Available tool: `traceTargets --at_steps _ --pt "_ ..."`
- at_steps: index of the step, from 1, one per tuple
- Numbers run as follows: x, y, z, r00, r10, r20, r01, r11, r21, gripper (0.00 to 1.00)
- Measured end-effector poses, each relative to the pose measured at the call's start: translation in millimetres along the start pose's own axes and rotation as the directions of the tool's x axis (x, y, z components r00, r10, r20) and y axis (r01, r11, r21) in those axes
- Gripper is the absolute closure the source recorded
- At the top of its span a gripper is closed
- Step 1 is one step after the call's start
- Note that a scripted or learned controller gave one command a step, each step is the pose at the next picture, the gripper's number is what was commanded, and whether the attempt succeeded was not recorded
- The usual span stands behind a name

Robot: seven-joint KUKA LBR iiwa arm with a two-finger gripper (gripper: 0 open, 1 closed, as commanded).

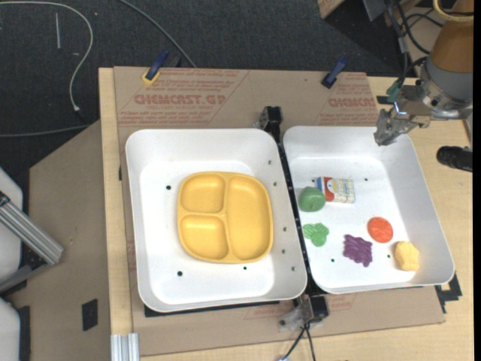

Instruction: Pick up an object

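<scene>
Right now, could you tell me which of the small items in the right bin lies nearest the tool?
The small white carton, lying on its side at the bin's middle. It lies closest to the tool at the bin's far edge; the green, purple, orange and yellow pieces sit farther forward.

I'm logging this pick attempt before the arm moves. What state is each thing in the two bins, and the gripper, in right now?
Gripper: over the right bin's far edge, nothing between its fingers.
Yellow divided plate: flat in the left bin, compartments bare.
Small carton: lying on its side.
Green ball: touching the carton.
Green piece, purple piece, orange disc, yellow piece: loose, apart.
</scene>
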State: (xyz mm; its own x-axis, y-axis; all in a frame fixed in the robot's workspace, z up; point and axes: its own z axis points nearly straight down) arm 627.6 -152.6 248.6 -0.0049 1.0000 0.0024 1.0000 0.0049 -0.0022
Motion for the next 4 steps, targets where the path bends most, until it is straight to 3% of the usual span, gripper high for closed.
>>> traceTargets --at_steps 2,4 --pt "108 -2 25 1.000 -0.001 0.000 0.001 1.000 0.001 1.00" --pt "211 1 14 1.000 0.000 0.001 0.000 1.000 -0.004 1.00"
